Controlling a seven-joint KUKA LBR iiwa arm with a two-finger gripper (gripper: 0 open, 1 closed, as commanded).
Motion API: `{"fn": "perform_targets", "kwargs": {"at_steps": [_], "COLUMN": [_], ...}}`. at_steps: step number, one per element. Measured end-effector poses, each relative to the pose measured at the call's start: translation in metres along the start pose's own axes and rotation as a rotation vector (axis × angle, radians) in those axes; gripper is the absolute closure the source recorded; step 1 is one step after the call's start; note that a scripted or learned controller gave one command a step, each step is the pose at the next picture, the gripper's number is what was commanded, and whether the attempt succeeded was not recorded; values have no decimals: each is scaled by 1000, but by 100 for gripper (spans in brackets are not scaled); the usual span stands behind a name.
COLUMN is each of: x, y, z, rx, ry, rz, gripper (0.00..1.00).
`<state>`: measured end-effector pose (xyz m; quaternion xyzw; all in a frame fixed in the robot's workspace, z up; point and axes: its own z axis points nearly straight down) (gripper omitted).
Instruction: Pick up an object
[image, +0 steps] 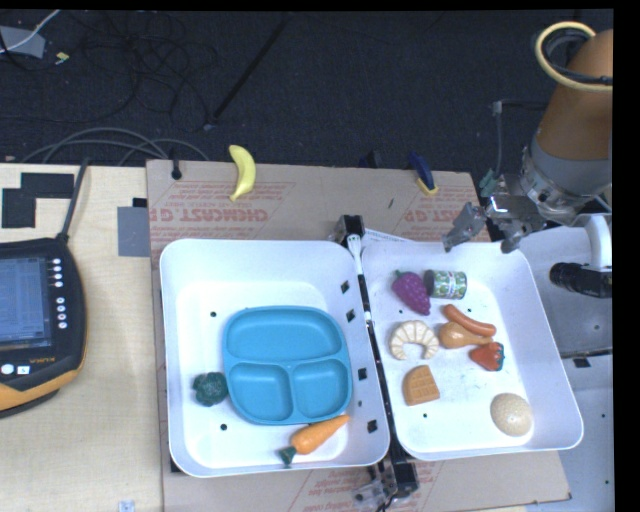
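Two white bins are set side by side on a brown cardboard sheet (300, 205) laid over the worktop (100, 430). Dark carpet with loose cables (130, 90) is seen beyond. The hand (492, 228) is poised above the far rim of the right bin (560, 400), its two fingers spread apart with nothing between them. Toy grapes (411, 290), a small can (446, 284), a sausage (468, 322) and an egg (511, 414) are laid inside. A blue divided plate (285, 362) is held by the left bin (190, 300)
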<state>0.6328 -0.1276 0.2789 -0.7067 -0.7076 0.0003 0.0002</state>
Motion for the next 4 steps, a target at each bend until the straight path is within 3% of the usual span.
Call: {"fn": "perform_targets", "kwargs": {"at_steps": [1, 2, 3, 4], "x": [57, 114, 110, 151], "y": [-43, -68, -67, -127], "z": [25, 17, 8, -105], "rx": [7, 5, 5, -9], "ry": [3, 3, 1, 4], "rz": [-2, -4, 1, -4], "gripper": [0, 0, 100, 100]}}
